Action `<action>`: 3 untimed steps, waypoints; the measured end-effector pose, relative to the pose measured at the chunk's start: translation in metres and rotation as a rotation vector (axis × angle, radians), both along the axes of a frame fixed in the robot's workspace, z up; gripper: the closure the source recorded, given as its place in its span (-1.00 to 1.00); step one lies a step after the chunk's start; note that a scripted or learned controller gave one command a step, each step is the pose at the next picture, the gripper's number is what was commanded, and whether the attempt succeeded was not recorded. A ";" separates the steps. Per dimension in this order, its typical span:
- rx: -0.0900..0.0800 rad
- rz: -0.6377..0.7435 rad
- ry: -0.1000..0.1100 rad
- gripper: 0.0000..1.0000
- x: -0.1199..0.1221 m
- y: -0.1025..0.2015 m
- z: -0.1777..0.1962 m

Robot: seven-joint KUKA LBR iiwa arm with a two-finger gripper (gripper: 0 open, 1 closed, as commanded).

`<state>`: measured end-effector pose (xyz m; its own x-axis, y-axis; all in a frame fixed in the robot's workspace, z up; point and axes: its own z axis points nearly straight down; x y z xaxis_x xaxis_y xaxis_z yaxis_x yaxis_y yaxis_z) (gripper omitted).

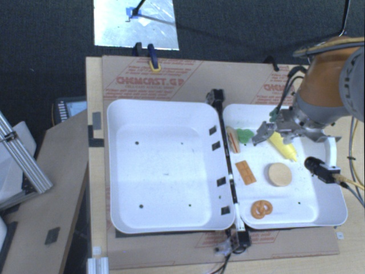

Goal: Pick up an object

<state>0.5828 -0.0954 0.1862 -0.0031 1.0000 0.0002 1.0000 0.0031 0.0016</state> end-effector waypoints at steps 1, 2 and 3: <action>0.002 -0.002 0.005 -1.00 -0.054 0.021 -0.002; -0.001 -0.002 0.002 -1.00 -0.010 0.002 -0.107; -0.005 0.003 -0.015 -1.00 0.077 -0.020 -0.012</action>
